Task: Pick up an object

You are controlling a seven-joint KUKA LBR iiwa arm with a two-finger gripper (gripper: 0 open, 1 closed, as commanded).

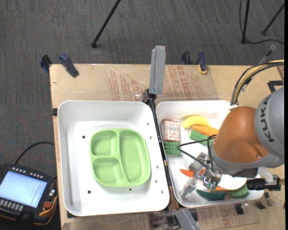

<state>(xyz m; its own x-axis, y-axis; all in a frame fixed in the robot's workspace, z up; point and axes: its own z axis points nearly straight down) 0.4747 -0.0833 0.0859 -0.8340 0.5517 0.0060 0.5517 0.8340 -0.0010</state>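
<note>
Lying in the right bin (221, 104) are several small toy foods, any of which could be the thing to pick up. A yellow banana (195, 121) sits near the far side, touching an orange carrot (206, 129) just beside it. A small red and white carton (171, 130) lies near the left wall, with a green ridged piece (172, 148) against its near end. Another green piece (198, 135) rests between the carrot and the arm. Toward the near wall lie a small orange-red piece (187, 172), a dark green curved item (210, 194) and a green ridged item (239, 192) on the white floor.

The gripper (196, 178) hangs low over the near part of this bin, pointing toward the left. Whether its tips are spread or pressed together cannot be made out against the clutter, and nothing is clearly seen between them. The arm (240, 140) with its orange band covers much of the bin's right half.

The left bin (72, 114) holds a light green divided plate (120, 157) with three compartments. A handheld controller with a lit screen (20, 189) rests on the floor at lower left.
</note>
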